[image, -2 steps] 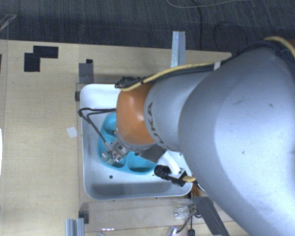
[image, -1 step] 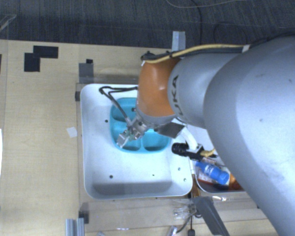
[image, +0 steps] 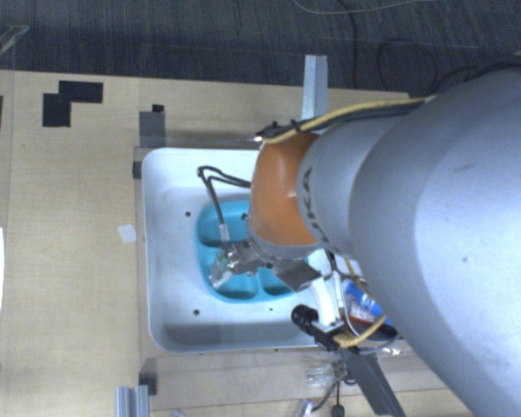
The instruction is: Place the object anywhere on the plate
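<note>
One white bin in clear sight — left wall, near wall and far-left corner all visible, its right portion covered by the arm. Bare white floor runs along the left wall and the near wall; that strip is the open room.

Plate: blue, divided into compartments, lying on the bin floor right of the bare strip. Its left rim is free of the bin wall; its right side passes under the orange wrist band.

Gripper: metallic, low over the plate's near-left compartment, reaching in from the right. Whether it is clenched or released cannot be told — the finger ends are a blur of bright metal.

Object: a small red, white and blue item shows beneath the arm, right of the plate, mostly hidden; its long axis and heading cannot be read.

Black cable: loops from the wrist above the plate's far edge.
</note>
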Action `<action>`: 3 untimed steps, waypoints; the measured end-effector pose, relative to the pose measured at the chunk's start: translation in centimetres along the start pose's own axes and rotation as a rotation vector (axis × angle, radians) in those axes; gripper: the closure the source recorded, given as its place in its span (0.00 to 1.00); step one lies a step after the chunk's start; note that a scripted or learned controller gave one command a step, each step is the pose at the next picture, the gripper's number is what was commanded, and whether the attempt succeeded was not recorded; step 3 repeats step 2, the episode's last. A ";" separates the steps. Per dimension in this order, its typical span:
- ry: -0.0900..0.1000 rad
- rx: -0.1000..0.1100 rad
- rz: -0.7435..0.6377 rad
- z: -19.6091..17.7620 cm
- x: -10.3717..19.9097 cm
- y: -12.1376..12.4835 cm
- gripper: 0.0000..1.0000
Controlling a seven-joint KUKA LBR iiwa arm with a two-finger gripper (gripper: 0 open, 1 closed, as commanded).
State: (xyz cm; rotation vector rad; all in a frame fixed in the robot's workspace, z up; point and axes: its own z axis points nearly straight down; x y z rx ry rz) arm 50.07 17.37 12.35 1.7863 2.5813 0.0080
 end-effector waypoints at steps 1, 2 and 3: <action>-0.005 0.003 -0.001 -0.7 -0.3 0.1 1.00; -0.001 0.005 -0.076 -2.5 -0.7 5.5 1.00; -0.001 0.005 -0.076 -2.5 -0.7 5.5 1.00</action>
